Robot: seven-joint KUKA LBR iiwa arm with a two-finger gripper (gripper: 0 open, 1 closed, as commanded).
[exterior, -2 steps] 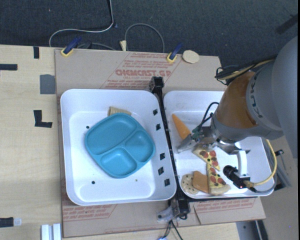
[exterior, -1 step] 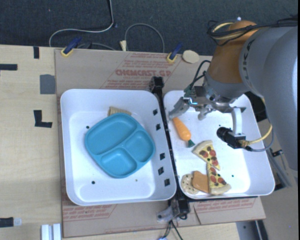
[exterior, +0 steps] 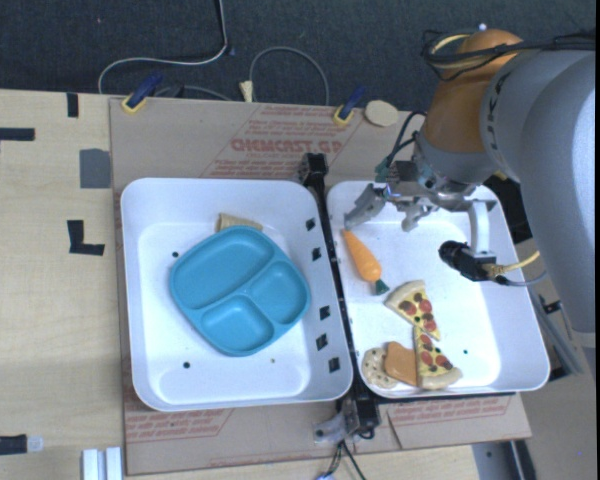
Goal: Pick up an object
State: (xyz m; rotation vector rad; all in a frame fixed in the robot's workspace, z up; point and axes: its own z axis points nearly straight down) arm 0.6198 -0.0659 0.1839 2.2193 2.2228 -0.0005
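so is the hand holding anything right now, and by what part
Nothing is held. The hand hangs open above the right bin, just beyond the carrot's upper end, with nothing between its fingers.

Wooden bench (exterior: 40,298) with cardboard sheet (exterior: 270,138) under two white bins (exterior: 140,298)

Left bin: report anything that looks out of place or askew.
The blue divided plate sits askew in the left bin, and a tan flat piece pokes out from under its far edge, mostly hidden. Nothing looks spilled or damaged.
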